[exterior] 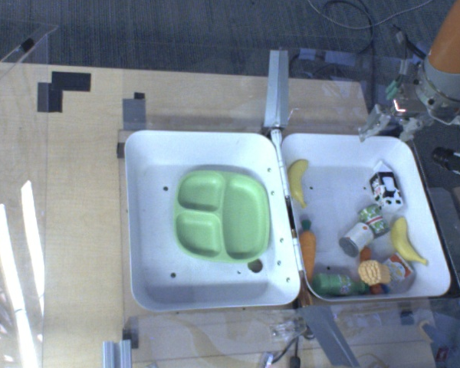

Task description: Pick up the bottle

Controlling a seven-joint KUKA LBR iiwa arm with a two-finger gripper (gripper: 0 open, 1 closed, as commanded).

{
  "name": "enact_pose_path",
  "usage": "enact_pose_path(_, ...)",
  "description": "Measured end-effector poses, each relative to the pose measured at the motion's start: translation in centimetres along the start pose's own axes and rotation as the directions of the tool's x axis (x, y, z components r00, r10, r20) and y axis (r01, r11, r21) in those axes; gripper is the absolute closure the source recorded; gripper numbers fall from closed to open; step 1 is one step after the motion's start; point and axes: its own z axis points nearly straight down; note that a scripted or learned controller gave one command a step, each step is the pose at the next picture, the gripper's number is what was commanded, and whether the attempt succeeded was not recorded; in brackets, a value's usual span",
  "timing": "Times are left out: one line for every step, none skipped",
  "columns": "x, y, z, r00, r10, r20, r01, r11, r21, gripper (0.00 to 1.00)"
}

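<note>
In the camera view, the grey arm with its orange band [454, 33] reached in from the upper right, and its two-finger gripper [389, 123] hung above the far right corner of the right-hand shallow white bin [345, 153]. Its thin fingers [370, 123] stood spread apart with nothing between them. The green plastic bottle [336, 284] lay on its side along the near wall of that bin, at its near left corner, well apart from the gripper. Just beside the bottle, an orange toy carrot [307, 250] lay along the bin's left wall, with a yellow toy banana [297, 181] farther up the same wall. A knobbly yellow toy corn piece [373, 271] sat next to the bottle's right end, and a small white cylindrical can with a green label [363, 231] lay tipped over near the bin's middle. A second yellow banana [405, 241] rested by the right wall, and a black-and-white cow-patterned carton [386, 189] lay beyond it. The left-hand shallow white bin [149, 228] bore a pale green plastic tray with three compartments [223, 215], set around its middle.
</note>
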Motion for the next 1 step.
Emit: enact_pose_path(-1.12,-13.84,13.45,0.997,-0.075,-0.001,0.075,0.997,0.001,0.0)
